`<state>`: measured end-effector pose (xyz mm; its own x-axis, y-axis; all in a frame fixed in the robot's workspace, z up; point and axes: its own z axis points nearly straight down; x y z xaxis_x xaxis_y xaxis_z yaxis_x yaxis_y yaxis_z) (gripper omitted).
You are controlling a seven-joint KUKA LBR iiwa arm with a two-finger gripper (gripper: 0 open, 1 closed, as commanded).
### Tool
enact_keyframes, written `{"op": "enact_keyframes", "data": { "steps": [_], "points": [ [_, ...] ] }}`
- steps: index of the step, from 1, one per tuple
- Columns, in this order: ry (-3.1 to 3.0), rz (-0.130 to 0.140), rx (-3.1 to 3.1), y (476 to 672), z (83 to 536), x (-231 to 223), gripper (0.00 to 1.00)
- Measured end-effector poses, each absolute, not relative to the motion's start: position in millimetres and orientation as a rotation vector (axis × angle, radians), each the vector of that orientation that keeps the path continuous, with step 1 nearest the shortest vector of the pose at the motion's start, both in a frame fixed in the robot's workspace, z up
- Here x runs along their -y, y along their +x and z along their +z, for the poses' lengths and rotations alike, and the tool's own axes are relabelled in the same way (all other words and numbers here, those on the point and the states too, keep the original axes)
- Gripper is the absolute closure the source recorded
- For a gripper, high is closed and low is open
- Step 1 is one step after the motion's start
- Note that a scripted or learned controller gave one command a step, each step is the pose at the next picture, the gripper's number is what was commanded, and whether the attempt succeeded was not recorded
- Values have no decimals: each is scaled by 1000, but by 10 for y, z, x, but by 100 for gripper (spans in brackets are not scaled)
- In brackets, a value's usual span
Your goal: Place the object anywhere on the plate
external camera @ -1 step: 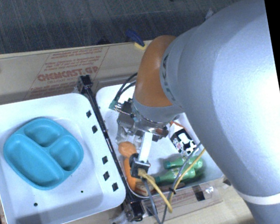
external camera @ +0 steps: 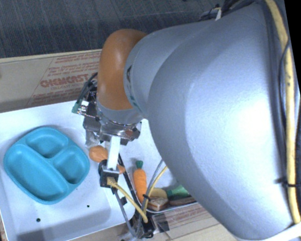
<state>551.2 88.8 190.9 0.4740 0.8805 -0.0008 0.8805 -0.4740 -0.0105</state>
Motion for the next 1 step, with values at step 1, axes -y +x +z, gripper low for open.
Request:
{"op": "enact_keyframes", "data": {
  "steps": [1],
  "points": [
    [-2693,13,1603,5510,1908,-861,0]
  ]
}}
